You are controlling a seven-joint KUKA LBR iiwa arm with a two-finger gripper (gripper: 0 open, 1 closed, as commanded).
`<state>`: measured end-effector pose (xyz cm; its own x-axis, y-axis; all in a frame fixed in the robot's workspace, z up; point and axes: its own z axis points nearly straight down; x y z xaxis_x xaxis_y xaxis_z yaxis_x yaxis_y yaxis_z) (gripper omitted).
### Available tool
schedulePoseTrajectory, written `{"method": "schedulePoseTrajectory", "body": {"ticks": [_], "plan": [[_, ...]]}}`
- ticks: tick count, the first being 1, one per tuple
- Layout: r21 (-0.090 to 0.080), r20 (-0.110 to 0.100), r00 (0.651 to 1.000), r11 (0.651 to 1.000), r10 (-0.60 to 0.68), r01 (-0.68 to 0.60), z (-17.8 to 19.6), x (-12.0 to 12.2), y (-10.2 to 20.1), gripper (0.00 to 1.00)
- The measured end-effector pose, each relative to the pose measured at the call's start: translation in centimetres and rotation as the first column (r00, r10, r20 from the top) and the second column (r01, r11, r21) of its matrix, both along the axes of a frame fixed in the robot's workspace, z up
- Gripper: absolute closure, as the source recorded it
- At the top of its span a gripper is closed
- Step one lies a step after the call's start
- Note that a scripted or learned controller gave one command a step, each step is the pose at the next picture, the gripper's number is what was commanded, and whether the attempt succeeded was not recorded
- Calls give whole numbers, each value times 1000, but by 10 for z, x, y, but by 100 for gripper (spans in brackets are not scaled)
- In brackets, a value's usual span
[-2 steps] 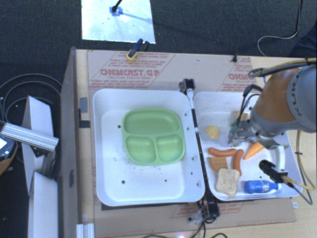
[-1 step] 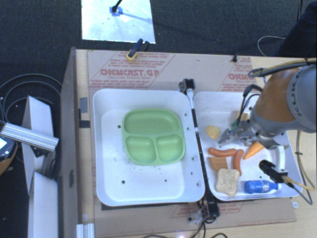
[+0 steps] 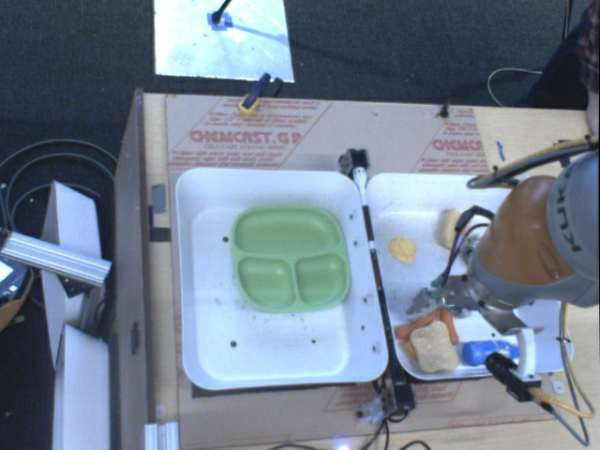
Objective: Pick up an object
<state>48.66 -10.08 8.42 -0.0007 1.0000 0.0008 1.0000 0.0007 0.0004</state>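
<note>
The two-finger gripper (image 3: 433,300) hangs low; whether it's wide or narrow I cannot tell. Just below it, the tan bread-like lump (image 3: 434,348) touches an orange carrot-shaped piece (image 3: 415,327), so it might nudge both aside.

1. "CHEMCAST GP" is printed in red on the brown protective sheet (image 3: 281,129) covering the counter, just behind the left white bin (image 3: 202,251).
2. The same red print repeats behind the right bin, only partly legible.
3. Letters "KU" show on the grey arm (image 3: 574,223).
</note>
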Motion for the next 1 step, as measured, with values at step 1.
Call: {"method": "schedulePoseTrajectory", "body": {"ticks": [1], "plan": [[1,4,1000,1000,0,0,11,2,0,100]]}}
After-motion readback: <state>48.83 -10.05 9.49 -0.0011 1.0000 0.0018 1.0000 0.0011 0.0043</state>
